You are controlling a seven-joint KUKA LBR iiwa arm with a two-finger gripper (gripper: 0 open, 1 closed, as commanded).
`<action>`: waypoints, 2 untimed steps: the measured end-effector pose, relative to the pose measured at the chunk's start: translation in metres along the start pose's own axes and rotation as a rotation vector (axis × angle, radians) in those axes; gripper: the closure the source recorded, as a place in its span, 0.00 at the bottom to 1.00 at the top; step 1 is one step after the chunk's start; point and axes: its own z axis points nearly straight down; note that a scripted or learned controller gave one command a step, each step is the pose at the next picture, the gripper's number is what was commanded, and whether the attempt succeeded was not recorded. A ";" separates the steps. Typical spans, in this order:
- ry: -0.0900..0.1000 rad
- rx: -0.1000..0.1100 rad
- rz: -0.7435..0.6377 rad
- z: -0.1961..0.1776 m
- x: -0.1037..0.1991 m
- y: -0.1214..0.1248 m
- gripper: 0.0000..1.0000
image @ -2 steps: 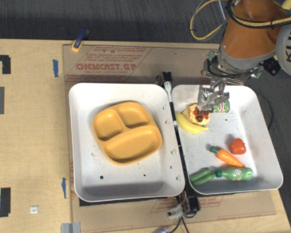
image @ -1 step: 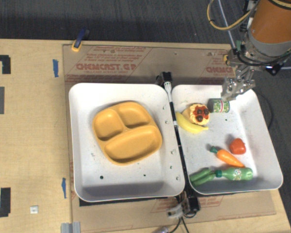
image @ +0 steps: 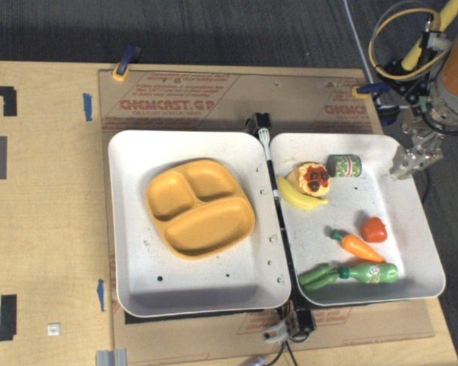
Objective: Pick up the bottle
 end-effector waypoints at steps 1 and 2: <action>0.000 0.002 0.098 0.106 -0.052 0.038 1.00; 0.001 0.003 0.229 -0.023 0.008 0.123 1.00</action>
